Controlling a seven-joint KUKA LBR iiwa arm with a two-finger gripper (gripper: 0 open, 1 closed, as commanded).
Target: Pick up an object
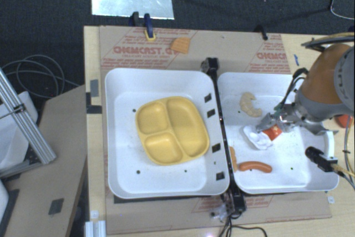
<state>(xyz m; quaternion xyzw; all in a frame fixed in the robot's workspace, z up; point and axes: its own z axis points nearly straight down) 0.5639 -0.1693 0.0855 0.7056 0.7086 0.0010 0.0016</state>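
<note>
My hand (pixel 275 124) is down in the right bin (pixel 294 179), sitting right over a crumpled white-and-red item (pixel 263 136). Can't tell from this angle if the hand is spread or closed; the wrist and orange band block the view. That white-and-red item lies directly under and just left of the hand, touching or nearly so, so I'm treating it as the pick target.

To do this step well, I'd centre over the bulk of the item, not its thin white edge, go low enough that the bin floor backs it up, then close and lift straight up. It looks soft and crinkly, so it may slip or pinch only a corner. I'd check it comes up with the hand before moving away.

Counts:
- Bins: two, the right one and the left bin (pixel 119 136).
- Yellow divided tray (pixel 172 130): one, in the left bin, well left of the hand, three compartments.
- Beige curved piece (pixel 249 104): one, just up-left of the hand.
- Orange sausage-like piece (pixel 255 166): one, below-left of the hand.
- White-and-red item: one.
- Tan piece (pixel 180 45): one, on the surface outside the bins, far up-left of the hand.
</note>
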